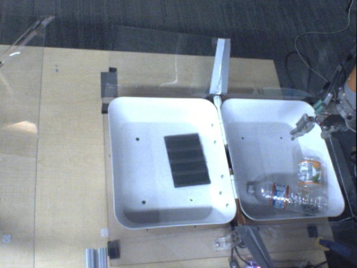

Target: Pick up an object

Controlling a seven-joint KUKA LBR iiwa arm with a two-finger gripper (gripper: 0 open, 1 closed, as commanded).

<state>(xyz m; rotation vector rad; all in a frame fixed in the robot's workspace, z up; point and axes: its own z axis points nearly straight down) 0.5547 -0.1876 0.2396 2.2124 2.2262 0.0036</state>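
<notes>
Bench [61,166]: light wood, two white bins side by side on it.

L bin [125,149]: holds one dark ribbed pad [187,159], rectangular, lying flat near the centre, long side running front to back, slightly skewed. Pad is apart from all walls. Small dark holes dot the bin floor near corners.

R bin [251,127]: two items, both toward the front-right corner.
- Bottle [284,196]: clear plastic, lying on its side along the front wall, cap end pointing L, red/blue label around the mid section. Body looks crumpled; detail blurred.
- Can [309,172]: small, upright or nearly so, orange/green/white print. Sits just behind the bottle's R end, close to it; contact btwn them cannot be confirmed.

Gripper [301,128]: enters from the R edge, over the R bin's back-right area, near the R wall. Fingers point L and slightly down. Pincer state: cannot tell; the tips are small and blurred against the white floor. Nothing seen btwn them. Gripper is well apart from bottle and can, both lie toward the front of it.

Arm [348,94]: only wrist portion in frame at R edge, w/ orange patch and cabling.

Misc: metal post [220,66] stands at the back where the bins meet. Black brackets at L bin's outer corners. Clear panel covers the L part of the bench, glare on it.
</notes>
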